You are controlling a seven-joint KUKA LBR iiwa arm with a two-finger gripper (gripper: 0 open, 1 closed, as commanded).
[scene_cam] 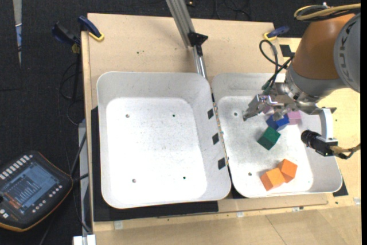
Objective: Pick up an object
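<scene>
The right bin [238, 181] holds several small blocks. A green cube [268, 138] lies near its middle. A blue block [279, 121] and a pale pink block [294, 117] sit just behind it, partly covered by the arm. Two orange blocks [273, 178] [288, 168] lie close together near the front of the bin. My gripper [257, 108] hangs over the back part of the right bin, just left of the blue block and above the green cube. Its metal fingers point left and downward.
The left bin [114, 140] stands beside the right one. A slanted metal pole [178, 3] runs down to the seam between the bins. A teach pendant [28, 189] lies off the bench at the lower left. Clamps [86, 26] sit at the bench's back corners.
</scene>
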